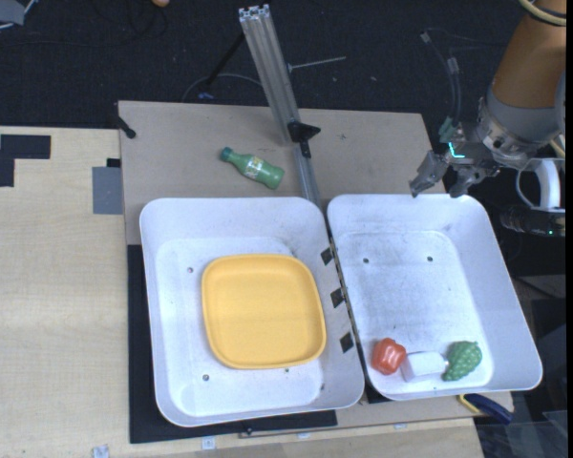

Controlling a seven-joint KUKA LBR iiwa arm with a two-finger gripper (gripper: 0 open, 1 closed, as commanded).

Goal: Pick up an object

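The arm runs off the frame at two o'clock, its upper part cut off. The tool hangs over the right bin's far rim, fingers spread, grasping nothing. At that bin's six o'clock corner sit a red pepper, white block and green broccoli-like piece, their row lying three-to-nine.

A tan board lies under two white bins, on a pale wood bench running left. An aluminium post leans up from the far side. Behind, black floor with loose cables.
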